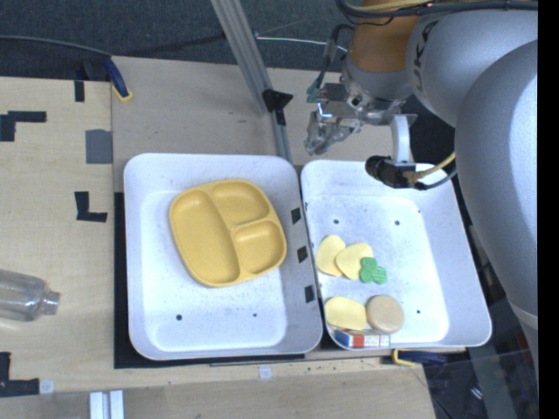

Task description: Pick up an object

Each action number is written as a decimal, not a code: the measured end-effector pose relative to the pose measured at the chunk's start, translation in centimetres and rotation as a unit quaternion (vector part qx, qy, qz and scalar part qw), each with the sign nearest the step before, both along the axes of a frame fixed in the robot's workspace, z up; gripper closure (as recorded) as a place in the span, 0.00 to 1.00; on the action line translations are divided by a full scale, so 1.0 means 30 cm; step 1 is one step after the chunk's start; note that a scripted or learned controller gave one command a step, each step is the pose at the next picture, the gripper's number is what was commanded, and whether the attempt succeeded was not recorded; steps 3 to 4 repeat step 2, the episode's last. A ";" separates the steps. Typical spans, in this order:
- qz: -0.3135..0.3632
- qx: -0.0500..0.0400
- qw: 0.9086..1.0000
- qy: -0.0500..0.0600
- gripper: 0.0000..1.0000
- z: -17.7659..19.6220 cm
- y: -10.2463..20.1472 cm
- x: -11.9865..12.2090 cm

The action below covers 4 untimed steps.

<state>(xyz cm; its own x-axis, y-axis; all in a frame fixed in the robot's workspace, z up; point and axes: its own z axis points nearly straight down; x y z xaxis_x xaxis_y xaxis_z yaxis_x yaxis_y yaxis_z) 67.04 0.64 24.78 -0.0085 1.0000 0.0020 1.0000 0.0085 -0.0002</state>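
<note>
My gripper [325,138] hangs above the far left corner of the right bin [419,234], well above its floor, with nothing visible between its fingers. Near the front of that bin lie small food-shaped pieces: two pale yellow chips [342,257], a green piece [374,272], a yellow slab [346,312] and a tan round cookie [384,313]. The left bin [148,260] holds a yellow divided plate [227,231].
The grey arm and its orange band [393,16] fill the upper right. A slanted metal rail [244,51] stands behind the bins. A clear plastic bottle [26,295] lies on the bench at far left. A black cable connector [389,171] sits over the right bin's far edge.
</note>
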 end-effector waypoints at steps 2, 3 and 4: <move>-0.003 -0.002 1.000 0.003 1.00 -0.086 0.224 0.033; -0.003 -0.002 1.000 0.003 1.00 -0.086 0.224 0.033; -0.003 -0.002 1.000 0.003 1.00 -0.086 0.224 0.033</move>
